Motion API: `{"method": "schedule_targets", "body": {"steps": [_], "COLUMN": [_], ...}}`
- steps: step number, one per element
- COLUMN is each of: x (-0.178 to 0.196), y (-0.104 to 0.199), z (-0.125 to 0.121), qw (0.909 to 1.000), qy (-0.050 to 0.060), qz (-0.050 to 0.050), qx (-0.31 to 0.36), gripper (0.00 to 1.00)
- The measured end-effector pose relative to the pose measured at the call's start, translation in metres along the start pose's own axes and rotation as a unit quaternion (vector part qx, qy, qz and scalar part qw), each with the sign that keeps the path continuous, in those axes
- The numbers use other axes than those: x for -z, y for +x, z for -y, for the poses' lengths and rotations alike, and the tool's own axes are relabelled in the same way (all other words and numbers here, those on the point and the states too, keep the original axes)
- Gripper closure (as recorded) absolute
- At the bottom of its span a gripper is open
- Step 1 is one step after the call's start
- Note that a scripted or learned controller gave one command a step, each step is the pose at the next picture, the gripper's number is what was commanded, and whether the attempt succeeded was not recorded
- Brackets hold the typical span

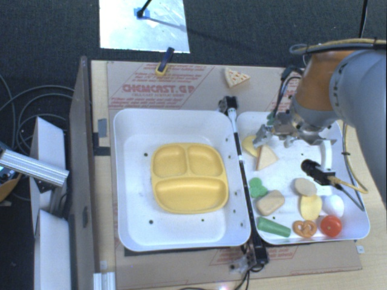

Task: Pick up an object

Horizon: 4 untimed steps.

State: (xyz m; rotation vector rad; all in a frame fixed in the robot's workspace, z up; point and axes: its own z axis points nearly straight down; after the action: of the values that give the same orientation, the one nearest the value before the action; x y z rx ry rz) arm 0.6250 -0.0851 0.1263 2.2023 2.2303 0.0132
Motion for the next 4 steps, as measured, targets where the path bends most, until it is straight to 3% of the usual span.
{"method": "schedule_targets", "body": {"steps": [1,3,4], "x": [-0.041,-0.041,-0.009], "y": [-0.007,-0.015,-0.058], "z": [-0.027,0.098,-0.016], "qw": [1.0,0.9999,1.0], "qy": [0.002,0.007,-0.002], "qz": [0.0,0.0,0.003], "qx": [-0.004,-0.007,-0.004], "gripper": [0.0,0.0,0.0]}}
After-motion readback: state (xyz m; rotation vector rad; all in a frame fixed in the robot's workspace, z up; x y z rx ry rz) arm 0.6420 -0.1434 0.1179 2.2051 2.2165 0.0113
